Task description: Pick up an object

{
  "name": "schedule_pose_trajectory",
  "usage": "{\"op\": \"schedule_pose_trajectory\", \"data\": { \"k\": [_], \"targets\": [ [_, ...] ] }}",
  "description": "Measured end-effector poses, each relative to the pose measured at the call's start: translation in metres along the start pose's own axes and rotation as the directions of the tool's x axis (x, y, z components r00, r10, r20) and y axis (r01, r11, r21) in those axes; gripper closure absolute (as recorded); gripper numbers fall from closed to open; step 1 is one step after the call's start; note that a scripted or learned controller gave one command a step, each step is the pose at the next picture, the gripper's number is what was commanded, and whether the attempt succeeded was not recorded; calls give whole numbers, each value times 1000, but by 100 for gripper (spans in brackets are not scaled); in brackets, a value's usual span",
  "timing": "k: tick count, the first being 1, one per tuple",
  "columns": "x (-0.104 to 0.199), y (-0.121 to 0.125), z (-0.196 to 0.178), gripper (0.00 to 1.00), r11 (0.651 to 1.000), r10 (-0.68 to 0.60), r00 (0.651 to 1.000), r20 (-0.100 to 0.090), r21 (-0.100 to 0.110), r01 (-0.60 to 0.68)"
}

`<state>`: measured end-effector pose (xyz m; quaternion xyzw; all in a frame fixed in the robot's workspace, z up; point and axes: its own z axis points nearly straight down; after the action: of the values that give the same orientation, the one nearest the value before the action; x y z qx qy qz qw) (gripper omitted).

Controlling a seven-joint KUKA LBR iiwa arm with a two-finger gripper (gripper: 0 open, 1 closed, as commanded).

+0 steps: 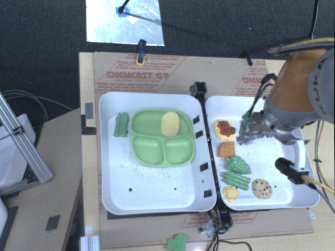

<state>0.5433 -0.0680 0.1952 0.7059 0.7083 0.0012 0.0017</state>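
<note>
The right bin [282,195] holds several toy foods: a small pizza [225,129], an orange toast piece [226,149], a green leafy piece [238,164], green beans [236,180], a yellow piece [230,193] and a cookie [261,188]. My gripper [248,132] hangs over the right bin, just right of the pizza and above the toast piece. Nothing shows between its fingers.
The left bin [112,192] holds a green divided plate [161,140] with a yellow piece [170,123] in its top right section, and a green bean piece [121,124] lying left of the plate. A green toy [178,242] lies on the bench in front of the bins.
</note>
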Motion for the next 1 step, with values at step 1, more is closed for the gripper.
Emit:
{"op": "schedule_pose_trajectory", "data": {
  "k": [1],
  "targets": [
    [70,30,-103,100,1000,-7,1000,-3,-9,7]
  ]
}}
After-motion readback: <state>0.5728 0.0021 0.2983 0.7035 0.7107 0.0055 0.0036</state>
